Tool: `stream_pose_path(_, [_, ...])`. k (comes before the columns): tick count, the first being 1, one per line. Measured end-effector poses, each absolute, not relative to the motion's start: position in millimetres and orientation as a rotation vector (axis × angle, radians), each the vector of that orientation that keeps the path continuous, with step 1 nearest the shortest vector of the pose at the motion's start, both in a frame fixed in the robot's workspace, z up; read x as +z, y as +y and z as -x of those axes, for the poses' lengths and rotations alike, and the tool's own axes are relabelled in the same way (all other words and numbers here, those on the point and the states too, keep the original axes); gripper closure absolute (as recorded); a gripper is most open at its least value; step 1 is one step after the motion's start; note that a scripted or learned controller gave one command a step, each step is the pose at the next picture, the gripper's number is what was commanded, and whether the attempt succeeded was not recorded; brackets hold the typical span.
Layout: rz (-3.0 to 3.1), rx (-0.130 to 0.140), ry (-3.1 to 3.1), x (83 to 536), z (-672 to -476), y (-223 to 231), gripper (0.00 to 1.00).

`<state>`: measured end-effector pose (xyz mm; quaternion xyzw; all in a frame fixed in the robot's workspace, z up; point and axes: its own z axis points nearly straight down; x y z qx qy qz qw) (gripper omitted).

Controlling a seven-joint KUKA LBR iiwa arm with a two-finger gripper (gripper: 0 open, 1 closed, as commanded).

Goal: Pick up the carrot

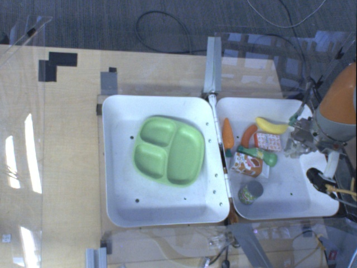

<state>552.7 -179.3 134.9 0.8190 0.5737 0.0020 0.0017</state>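
Observation:
The carrot [227, 134], orange with a green stub at its near end, lies lengthwise along the left wall of the right bin [290, 205]. My gripper [296, 144] hangs over the right half of that bin, below the orange band of the arm. It is well to the right of the carrot, with several toys between them. Nothing shows in its grasp.
Beside the carrot lie a second orange item [249, 134], a yellow banana [271, 125], a small pink-and-white box [269, 142], a green toy [263, 156], a snack packet [247, 164] and a grey can [251, 191]. The left bin [120, 166] holds a green divided plate [169, 150].

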Motion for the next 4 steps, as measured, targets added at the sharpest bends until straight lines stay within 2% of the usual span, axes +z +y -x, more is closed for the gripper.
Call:
stream_pose_path(1, [-2.639,0.005,1.7,126.9,-503.2,-178.0,1.0])
stream_pose_path(2, [-2.65,0.008,1.68,121.3,-489.3,-184.9,1.0])
stream_pose_path(3, [-2.644,0.015,1.682,132.5,-492.1,-184.2,1.0])
stream_pose_path(4, [-2.527,0.008,1.859,203.6,-489.1,-136.7,1.0])
